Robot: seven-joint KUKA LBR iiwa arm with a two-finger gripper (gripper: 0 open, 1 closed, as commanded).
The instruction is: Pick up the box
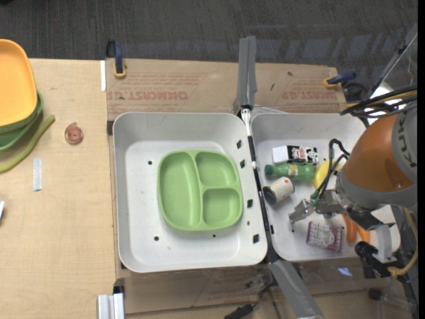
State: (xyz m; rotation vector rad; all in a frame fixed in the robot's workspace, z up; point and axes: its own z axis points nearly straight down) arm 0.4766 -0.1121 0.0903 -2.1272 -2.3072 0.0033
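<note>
The left bin (pixel 126 198) holds a green divided plate (pixel 200 190). In the right bin (pixel 265 234) lie the box (pixel 297 154) near the far wall, a green bottle (pixel 289 171), a small can (pixel 278 189) and a pink packet (pixel 324 234). The gripper (pixel 304 212) hovers just left of the packet with its fingers spread, grasping nothing.

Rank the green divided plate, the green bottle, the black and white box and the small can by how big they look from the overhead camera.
1. green divided plate, by far the largest
2. green bottle
3. black and white box, only slightly smaller than the bottle, so that order is unsure
4. small can
</note>
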